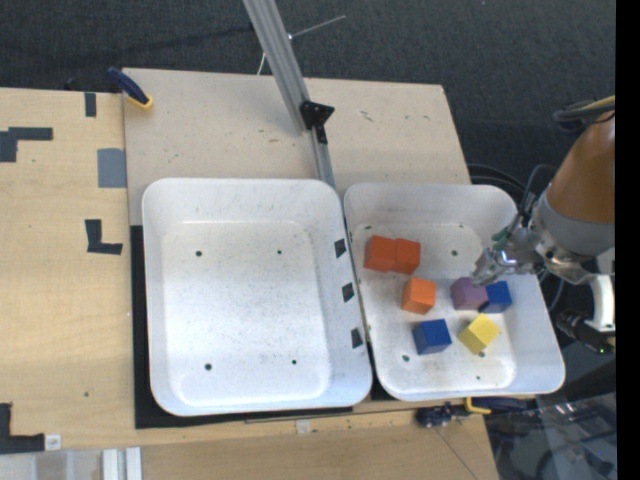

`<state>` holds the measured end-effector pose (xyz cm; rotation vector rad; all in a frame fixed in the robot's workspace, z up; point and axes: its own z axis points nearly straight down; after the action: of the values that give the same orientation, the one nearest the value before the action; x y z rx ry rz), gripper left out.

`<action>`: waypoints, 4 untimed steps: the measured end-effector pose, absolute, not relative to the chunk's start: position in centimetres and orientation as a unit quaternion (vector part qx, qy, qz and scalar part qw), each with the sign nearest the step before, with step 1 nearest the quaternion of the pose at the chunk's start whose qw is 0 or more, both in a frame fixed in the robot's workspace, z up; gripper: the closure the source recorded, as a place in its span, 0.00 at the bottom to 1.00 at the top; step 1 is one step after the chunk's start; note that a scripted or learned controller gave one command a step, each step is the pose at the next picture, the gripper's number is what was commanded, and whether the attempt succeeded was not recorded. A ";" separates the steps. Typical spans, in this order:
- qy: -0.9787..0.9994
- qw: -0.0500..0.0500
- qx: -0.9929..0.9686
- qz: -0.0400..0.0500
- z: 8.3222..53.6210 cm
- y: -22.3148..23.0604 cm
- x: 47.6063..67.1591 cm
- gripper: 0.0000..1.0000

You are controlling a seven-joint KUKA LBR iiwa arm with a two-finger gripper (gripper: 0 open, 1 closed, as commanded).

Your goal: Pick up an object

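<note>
Over the right-hand shallow white bin (520, 373) on the worktop, the arm's metal hand (492, 266) hangs low just beside a small purple block (465, 293) (whether it is open or closed I cannot tell). Nothing looks lifted: the purple block appears to rest among the orange, blue and yellow blocks, so the pick remains undone.

The arm (580, 203) has an orange rounded band above a grey wrist, ending in a small metallic silver gripper (497, 258).
</note>
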<state>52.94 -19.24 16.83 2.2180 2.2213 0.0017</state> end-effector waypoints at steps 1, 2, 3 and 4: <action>0.708 0.002 0.706 0.001 22.1 -19.2 53.1 1.00; 0.709 -0.001 0.705 0.000 22.0 -12.9 52.8 1.00; 0.710 0.000 0.705 0.000 22.8 -8.3 53.0 1.00; 0.710 -0.002 0.704 0.000 23.0 -2.1 52.5 1.00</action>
<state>52.55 -2.08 23.00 2.2146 2.2328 0.0005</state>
